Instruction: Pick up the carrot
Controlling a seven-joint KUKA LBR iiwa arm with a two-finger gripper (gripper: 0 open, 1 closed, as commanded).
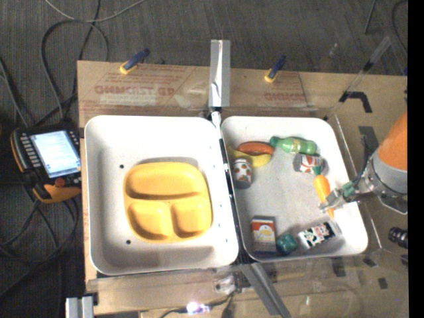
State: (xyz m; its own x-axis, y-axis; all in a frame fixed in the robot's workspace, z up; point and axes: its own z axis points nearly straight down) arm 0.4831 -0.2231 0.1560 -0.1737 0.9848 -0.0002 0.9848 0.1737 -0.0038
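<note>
The carrot (322, 188) is a small orange piece lying in the right bin (285, 197), close to its right wall. My gripper (339, 196) reaches in over that wall from the right and sits right beside the carrot's lower end, touching or nearly touching it. The view is too small and blurred there to show whether the carrot is between the jaws. The arm's orange band (399, 144) is at the right edge.
Also in the right bin are a green bottle (293, 144), a red and yellow fruit (254, 152), a can (309, 163), a round jar (242, 173), a small box (263, 233), a teal piece (286, 244) and a black-and-white carton (318, 234). The left bin (106, 144) holds a yellow divided tray (169, 201).
</note>
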